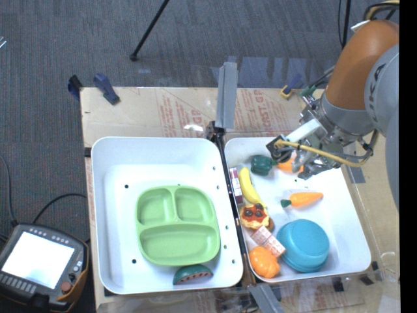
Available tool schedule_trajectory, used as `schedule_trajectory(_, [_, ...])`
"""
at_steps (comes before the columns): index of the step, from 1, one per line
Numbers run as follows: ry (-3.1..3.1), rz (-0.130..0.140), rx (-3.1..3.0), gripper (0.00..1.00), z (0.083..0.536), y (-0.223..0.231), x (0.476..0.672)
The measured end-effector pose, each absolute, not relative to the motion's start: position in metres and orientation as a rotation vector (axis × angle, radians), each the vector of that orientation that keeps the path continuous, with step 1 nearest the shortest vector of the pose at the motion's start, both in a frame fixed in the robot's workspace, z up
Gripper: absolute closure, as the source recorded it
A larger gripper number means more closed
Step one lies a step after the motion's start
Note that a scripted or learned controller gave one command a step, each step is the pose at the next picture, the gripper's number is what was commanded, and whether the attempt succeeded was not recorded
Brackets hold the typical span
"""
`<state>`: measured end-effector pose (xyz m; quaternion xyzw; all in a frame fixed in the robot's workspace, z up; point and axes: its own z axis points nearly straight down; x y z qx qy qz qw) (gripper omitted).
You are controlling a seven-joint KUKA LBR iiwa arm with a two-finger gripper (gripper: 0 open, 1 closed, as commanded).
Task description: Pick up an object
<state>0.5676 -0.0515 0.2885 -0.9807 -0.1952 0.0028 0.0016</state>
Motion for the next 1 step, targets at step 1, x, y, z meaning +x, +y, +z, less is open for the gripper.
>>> schedule_trajectory(1, [-0.314, 0.027, -3.123, 1.0, 0.1805, -0.0385, 0.5829])
